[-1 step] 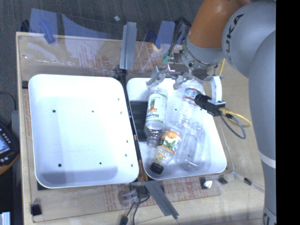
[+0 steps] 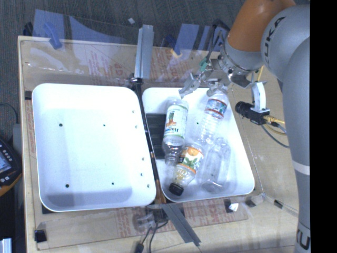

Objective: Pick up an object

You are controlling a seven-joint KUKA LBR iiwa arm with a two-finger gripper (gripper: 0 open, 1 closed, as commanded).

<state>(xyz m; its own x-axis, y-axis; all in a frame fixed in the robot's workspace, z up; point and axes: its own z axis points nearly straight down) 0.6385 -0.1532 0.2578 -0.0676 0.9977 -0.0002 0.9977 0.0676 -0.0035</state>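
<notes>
The small orange-labelled bottle with a black cap (image 2: 185, 168) is lying nearest the front of the right white bin (image 2: 243, 157). My two-finger gripper (image 2: 202, 78) is hovering open at the back rim — the clear water bottle (image 2: 213, 115) just beside it, its outline hard to trace.

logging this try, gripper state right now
gripper: open, holding nothing, above the far edge of the right bin near the clear water bottle.
</notes>
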